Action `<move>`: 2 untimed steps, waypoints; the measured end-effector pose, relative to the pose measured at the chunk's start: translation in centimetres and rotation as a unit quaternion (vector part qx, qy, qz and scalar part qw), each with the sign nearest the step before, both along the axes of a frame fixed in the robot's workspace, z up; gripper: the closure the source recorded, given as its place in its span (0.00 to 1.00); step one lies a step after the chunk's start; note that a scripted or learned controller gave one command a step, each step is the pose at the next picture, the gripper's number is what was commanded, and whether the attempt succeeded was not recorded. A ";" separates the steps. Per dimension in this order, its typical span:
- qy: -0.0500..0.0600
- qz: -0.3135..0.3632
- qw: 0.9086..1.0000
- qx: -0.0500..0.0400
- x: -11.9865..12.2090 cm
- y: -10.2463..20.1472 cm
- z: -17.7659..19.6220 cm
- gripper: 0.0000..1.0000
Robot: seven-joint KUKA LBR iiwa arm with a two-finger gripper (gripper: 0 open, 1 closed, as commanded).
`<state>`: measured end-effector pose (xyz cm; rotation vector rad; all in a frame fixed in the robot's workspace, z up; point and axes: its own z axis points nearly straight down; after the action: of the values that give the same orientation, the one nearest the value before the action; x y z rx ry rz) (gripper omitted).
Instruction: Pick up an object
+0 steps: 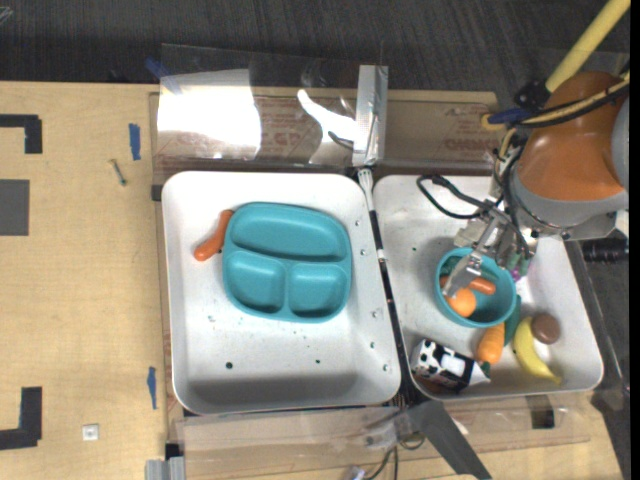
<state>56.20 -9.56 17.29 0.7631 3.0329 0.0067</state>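
Note:
My gripper [478,260] reaches down from the right into the right bin [415,238]. It hangs over the left rim of a teal bowl [497,310]. An orange piece [462,303] lies in the bowl just under the gripper, and it looks to be touching or nearly touching it. Just outside the bowl's front lie another orange piece [490,345], a yellow banana [533,354] and a small brown object [545,328]. A black-and-white toy [441,364] sits at the bin's front left corner.
The left bin [190,328] holds a teal divided plate [286,259] with an orange carrot-like piece [210,240] against its left edge. A black cable [445,193] loops across the back of the right bin. The divider between the bins [378,258] runs close to the bowl's left.

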 end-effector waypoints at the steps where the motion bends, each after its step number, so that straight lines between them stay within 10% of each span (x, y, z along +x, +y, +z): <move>1: 0.002 0.002 1.000 -0.002 -7.3 -4.5 -7.9 0.00; 2: 0.004 0.060 0.998 -0.002 -8.0 -5.0 -7.3 0.00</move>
<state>48.17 -14.54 10.01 0.5795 3.0809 -0.0007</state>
